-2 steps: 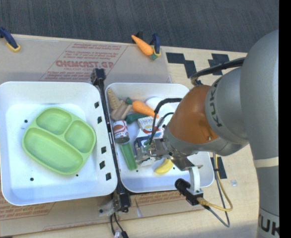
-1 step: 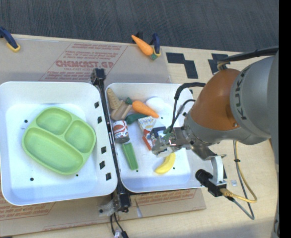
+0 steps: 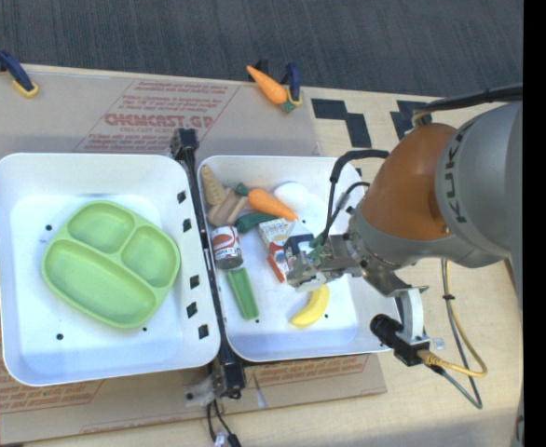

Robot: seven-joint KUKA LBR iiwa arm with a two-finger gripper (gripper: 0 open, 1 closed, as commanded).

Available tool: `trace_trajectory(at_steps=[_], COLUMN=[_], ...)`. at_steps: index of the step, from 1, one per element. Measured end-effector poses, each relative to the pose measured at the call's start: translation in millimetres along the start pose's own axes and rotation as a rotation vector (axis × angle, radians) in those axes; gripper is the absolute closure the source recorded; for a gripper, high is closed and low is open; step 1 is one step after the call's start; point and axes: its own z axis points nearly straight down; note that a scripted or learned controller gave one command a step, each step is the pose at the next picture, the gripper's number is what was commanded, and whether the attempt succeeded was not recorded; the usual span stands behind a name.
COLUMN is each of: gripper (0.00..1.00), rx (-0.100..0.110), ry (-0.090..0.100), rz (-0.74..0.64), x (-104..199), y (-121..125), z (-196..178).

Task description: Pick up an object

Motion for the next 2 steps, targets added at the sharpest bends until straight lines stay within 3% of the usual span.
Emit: trace_trajectory(at_steps=[2], gripper=[1.0], rx=[-0.004], ry=[-0.002], rz=[-0.009], x=[0], y=[3], z=[-21])
